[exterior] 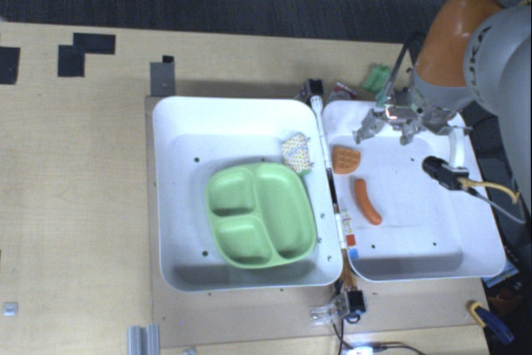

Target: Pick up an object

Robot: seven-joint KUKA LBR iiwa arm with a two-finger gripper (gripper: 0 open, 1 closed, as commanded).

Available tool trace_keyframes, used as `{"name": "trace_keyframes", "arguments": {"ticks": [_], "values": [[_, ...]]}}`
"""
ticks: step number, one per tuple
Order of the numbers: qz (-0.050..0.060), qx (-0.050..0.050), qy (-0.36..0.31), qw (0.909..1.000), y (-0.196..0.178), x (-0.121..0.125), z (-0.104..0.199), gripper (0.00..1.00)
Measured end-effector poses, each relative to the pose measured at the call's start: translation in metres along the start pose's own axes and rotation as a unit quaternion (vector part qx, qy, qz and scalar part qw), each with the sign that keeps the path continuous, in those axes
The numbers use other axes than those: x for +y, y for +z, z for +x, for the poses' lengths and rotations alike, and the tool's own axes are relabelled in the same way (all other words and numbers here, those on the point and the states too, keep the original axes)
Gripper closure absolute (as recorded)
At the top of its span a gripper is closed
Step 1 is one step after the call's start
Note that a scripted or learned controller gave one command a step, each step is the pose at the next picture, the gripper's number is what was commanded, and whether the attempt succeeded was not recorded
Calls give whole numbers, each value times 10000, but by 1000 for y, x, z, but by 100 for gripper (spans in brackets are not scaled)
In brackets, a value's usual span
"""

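Closest to the lens of the two things in my white bin (416, 239), the red sausage (367, 202) lies forward of my claw (383, 135) and a little toward the neighbouring bin. Its long axis runs mostly front to back, slightly slanted. I judge I must come forward and close across that axis. An orange wedge (347, 159) sits between us, nearer my claw. My claw hangs spread, pinching nothing. Farther off rests a green plate (260, 214).

Left bin (166, 179): green divided tray (262, 214); speckled scrap (296, 150) by the right wall.
Right bin (432, 249): orange wedge (347, 159); sausage (367, 202) just below it.
Pincer (386, 131): over the right bin's far end, fingers spread, nothing between.
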State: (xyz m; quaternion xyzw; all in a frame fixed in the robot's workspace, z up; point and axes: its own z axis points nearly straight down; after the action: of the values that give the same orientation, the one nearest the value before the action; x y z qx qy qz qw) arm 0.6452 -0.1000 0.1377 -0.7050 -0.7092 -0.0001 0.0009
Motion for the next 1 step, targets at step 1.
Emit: {"name": "trace_keyframes", "arguments": {"ticks": [1], "values": [[-110, -16, 21, 9999, 46, -19, 16, 0]]}}
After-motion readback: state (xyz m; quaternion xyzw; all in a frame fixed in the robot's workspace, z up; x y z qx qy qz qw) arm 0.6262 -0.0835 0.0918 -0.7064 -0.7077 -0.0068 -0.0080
